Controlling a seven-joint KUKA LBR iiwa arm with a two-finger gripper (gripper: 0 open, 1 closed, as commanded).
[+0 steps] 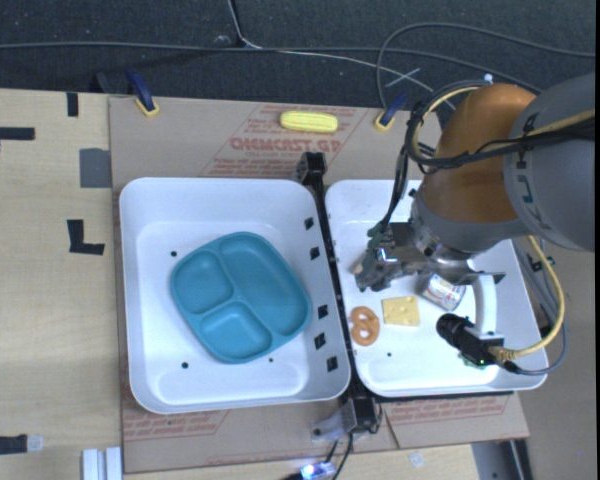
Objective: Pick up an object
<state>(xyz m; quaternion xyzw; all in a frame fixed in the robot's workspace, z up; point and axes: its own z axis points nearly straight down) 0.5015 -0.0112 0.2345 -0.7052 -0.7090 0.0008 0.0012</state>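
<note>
At the bottom of the frame, the near rims of the two white bins sit on a brown cardboard sheet [230, 143] that covers the tabletop [40, 268]. In the right bin [430, 373], toward its lower left, lies a small brown pretzel [364, 325], and just beside it to the right a pale yellow cheese wedge [401, 311]. The gripper [372, 268] hangs just above these two, near the divider between the bins; whether its jaws are apart or together cannot be told, and nothing is seen between them. A silvery cylinder [443, 290] lies right of the cheese, partly under the arm [500, 168], which fills the right side of the frame with its orange band. In the left bin [140, 228], a blue divided plate [240, 296] rests near the middle, tilted in the frame. Farther up, beyond the bins, a yellow corn cob [308, 121] lies on the cardboard at upper centre.
</note>
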